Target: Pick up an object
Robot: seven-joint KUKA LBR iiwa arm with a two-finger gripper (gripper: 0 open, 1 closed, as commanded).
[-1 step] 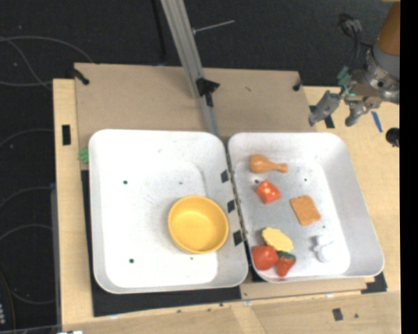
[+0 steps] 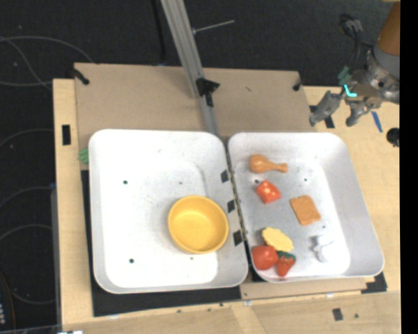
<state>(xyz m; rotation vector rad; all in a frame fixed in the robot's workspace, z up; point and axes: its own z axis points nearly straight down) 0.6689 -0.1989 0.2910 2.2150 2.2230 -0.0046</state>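
Drumstick (image 2: pixel 267 164) lies in the right bin (image 2: pixel 348 158), well apart from the empty, spread jaws.

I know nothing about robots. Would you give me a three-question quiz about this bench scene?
1. True or false: the round yellow plastic bowl sits in the left white bin.
2. Which lies nearest the right white bin's far edge? A) orange toy drumstick B) tan toast slice C) red toy tomato
3. Fill in: the grey two-finger gripper hovers beyond the right bin's far ____ corner.

Key: 1 true; 2 A; 3 right.
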